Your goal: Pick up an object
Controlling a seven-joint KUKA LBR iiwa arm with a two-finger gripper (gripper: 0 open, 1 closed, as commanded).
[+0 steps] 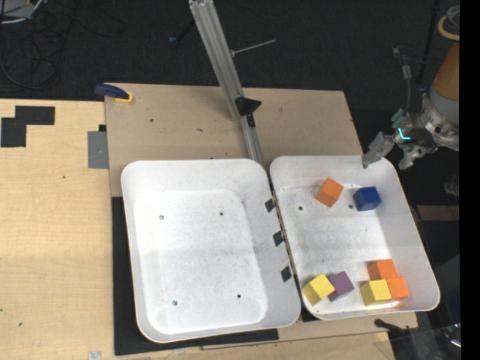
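Two white bins sit side by side on the bench. At the frame's right edge, my claw (395,150) hangs beyond the right bin's (339,235) far corner, carrying nothing. Nearest below: blue cube (367,199), orange cube (328,192).

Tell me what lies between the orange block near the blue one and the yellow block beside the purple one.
In the camera view, bare white bin floor lies between the orange block and the yellow block; no other block sits on that stretch.
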